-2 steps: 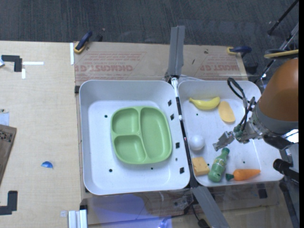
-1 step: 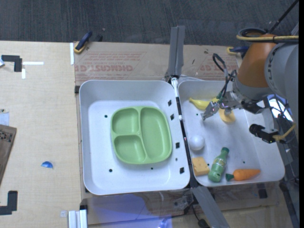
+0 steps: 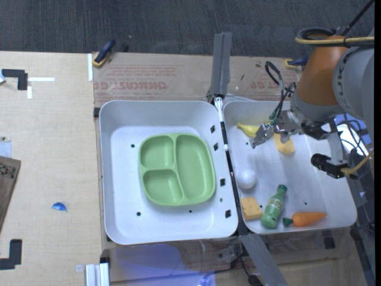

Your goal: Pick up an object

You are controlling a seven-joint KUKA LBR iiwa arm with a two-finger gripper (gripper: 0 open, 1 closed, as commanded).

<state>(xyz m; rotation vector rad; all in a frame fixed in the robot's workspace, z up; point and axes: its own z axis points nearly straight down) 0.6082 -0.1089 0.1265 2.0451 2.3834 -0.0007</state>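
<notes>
My gripper (image 3: 261,137) hangs over the back of the right bin (image 3: 339,210), reaching in from the right below the orange band. Its tip is right beside a yellow banana (image 3: 246,127) lying at the bin's back left; I cannot tell whether they touch. A pale yellow piece (image 3: 287,147) lies just right of the gripper. Further forward are a white ball (image 3: 246,178), a yellow block (image 3: 251,208), a green bottle (image 3: 273,206) on its side and an orange carrot (image 3: 308,218).
The left bin (image 3: 119,130) holds a green divided plate (image 3: 177,168). A grey post (image 3: 221,64) stands behind the wall between the bins. Black cables (image 3: 275,76) loop near the wrist. The wooden bench (image 3: 47,159) stretches to the left.
</notes>
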